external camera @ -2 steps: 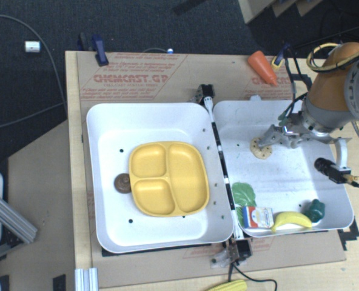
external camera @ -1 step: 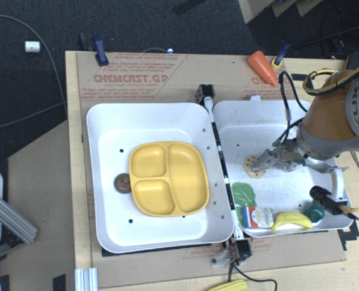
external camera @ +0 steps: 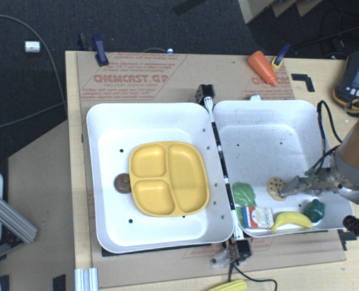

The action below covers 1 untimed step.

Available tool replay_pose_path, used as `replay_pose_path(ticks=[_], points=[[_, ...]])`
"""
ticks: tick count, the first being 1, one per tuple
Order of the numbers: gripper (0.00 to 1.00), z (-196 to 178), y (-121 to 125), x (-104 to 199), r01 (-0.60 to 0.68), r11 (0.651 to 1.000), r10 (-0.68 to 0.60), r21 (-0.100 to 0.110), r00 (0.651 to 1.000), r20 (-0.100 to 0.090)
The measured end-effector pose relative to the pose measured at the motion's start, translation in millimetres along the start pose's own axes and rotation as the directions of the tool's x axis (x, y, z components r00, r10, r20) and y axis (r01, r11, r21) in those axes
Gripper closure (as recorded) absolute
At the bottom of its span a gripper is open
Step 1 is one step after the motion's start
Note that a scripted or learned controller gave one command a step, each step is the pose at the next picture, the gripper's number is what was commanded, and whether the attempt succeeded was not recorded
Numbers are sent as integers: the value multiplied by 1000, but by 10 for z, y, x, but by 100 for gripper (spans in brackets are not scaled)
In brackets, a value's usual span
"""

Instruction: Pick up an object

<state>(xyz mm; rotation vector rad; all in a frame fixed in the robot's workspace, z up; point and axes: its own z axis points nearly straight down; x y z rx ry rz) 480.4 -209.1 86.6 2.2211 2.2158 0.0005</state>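
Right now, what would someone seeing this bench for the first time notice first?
The big yellow three-compartment plastic plate in the middle of the left white bin stands out most, with a small brown round object touching its left edge. In the right white bin, a yellow banana and other small items cluster at the near edge, by the grey robot hand.

You have 2 bins side by side on the bench (external camera: 137, 77). In the left bin (external camera: 100, 162), a divided tray (external camera: 168, 179) sits near the middle, with a small round disc (external camera: 122, 183) touching its left edge. In the right bin (external camera: 258, 126), everything lies along the near edge: a leafy piece (external camera: 242, 194) at the left, a small carton (external camera: 256, 217) just before it, a banana (external camera: 291, 220) to the carton's right, a perforated round piece (external camera: 275, 187) behind the banana, and a small knobbed object (external camera: 315, 210) at the banana's right end. The gripper (external camera: 288, 188) reaches in from the right, beside the perforated piece.
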Motion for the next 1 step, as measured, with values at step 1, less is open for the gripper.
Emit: replay_pose_path(ticks=[1], points=[[0, -5, 586, 785, 4, 1000, -4, -5, 1000, -3]])
